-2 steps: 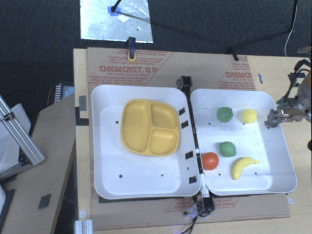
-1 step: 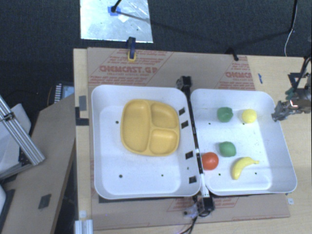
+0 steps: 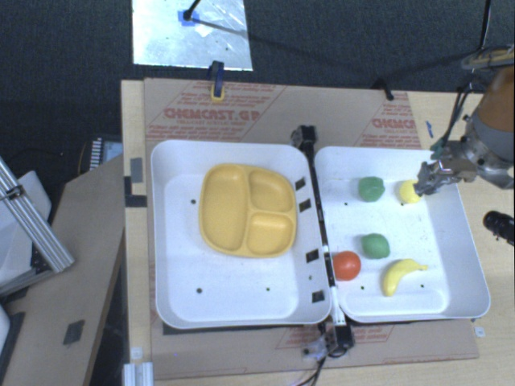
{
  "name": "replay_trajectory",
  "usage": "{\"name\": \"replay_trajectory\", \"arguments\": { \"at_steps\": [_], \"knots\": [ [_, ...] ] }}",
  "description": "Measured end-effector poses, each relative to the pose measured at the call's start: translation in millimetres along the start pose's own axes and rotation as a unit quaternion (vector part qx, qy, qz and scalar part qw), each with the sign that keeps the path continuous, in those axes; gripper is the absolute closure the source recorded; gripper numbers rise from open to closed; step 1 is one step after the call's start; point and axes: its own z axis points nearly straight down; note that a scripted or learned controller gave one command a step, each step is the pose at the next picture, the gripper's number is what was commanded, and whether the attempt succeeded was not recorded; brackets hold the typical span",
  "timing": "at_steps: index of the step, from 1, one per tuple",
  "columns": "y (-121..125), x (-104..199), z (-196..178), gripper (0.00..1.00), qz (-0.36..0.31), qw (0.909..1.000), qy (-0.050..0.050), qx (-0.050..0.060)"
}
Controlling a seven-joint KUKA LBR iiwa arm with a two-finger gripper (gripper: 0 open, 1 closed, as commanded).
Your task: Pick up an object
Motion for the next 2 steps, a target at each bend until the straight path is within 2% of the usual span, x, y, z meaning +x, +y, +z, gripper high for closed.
{"name": "replay_trajectory", "arguments": {
  "at_steps": [1,2],
  "knots": [
    [7,46,-2,1.0,0.0,1.0,0.0,0.0],
    [13,102,14,1.0,0.0,1.0,0.0,0.001]
  ]
}}
